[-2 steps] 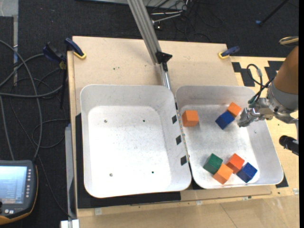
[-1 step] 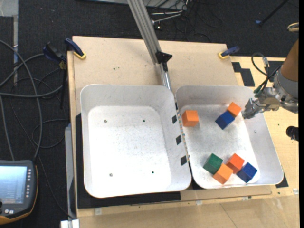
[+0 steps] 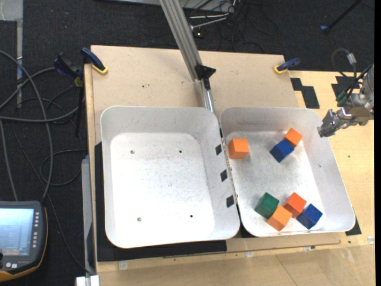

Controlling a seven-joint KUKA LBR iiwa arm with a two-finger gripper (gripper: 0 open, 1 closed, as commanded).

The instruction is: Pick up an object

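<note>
Orange, green and blue cubes (image 3: pixel 289 210) crowd the right bin's (image 3: pixel 333 177) near corner, touching; a grab there could wedge or nudge neighbours. Farther back sit an orange cube (image 3: pixel 239 148) and an orange-blue pair (image 3: pixel 286 145). Beyond the far rim hangs the pincer (image 3: pixel 329 126), its state impossible to tell.

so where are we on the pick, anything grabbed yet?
Nothing lifted yet: all blocks lie in the right bin, including the lone orange block and the green block. The gripper sits at that bin's upper right rim. Approach, grasp and lift remain.
</note>
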